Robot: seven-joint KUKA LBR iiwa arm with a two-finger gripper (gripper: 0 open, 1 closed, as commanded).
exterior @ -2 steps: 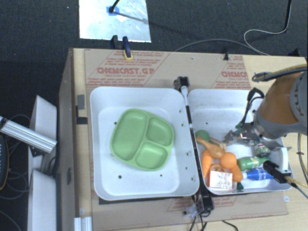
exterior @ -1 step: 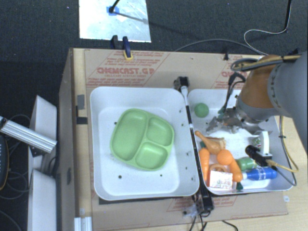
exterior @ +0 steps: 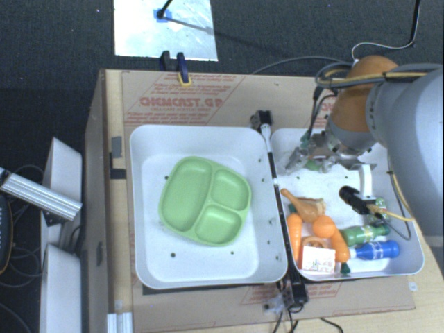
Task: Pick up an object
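A robot arm's tool [exterior: 303,157] hangs low in the far end of the right bin [exterior: 414,255], its grip state impossible to tell, likely reaching for the pile of toy food [exterior: 320,236] heaped nearer, beside a green plate [exterior: 205,201].

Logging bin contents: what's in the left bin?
The left bin holds a green divided plate, three compartments with nothing visible in them. Whatever lies beneath the plate is covered.
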